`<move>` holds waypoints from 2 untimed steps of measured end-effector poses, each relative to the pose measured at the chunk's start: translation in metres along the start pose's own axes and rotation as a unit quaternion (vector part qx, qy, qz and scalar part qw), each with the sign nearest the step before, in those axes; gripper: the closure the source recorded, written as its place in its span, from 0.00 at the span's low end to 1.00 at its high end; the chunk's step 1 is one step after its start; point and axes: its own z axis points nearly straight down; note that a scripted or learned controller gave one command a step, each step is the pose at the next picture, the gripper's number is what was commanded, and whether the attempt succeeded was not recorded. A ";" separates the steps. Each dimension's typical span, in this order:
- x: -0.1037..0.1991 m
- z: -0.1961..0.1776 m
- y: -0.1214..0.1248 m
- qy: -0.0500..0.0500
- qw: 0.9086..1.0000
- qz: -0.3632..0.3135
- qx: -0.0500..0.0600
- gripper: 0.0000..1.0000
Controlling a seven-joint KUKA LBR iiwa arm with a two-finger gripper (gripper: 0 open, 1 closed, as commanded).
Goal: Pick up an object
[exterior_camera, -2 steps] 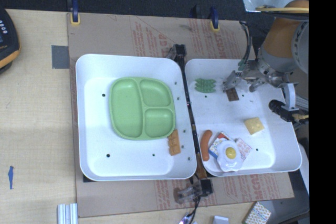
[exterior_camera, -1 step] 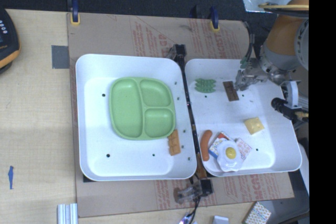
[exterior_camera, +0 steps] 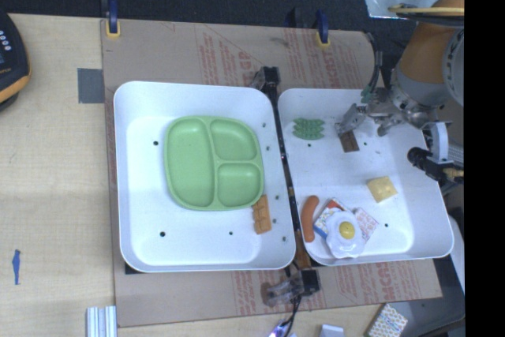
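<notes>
Brown block (exterior_camera: 349, 142) just below the hand (exterior_camera: 364, 119), long axis near vertical, hand's grip — cannot tell

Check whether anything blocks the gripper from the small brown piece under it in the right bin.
Nothing visible does. The gripper hangs in the right bin, right beside the brown piece, with bare white floor between them. The green ridged piece lies off to the side, and the yellow block is nearer the camera.
</notes>
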 end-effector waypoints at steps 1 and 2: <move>0.030 0.024 -0.023 0.002 1.000 0.002 0.003 0.00; -0.005 0.009 0.018 0.000 1.000 0.002 -0.003 0.00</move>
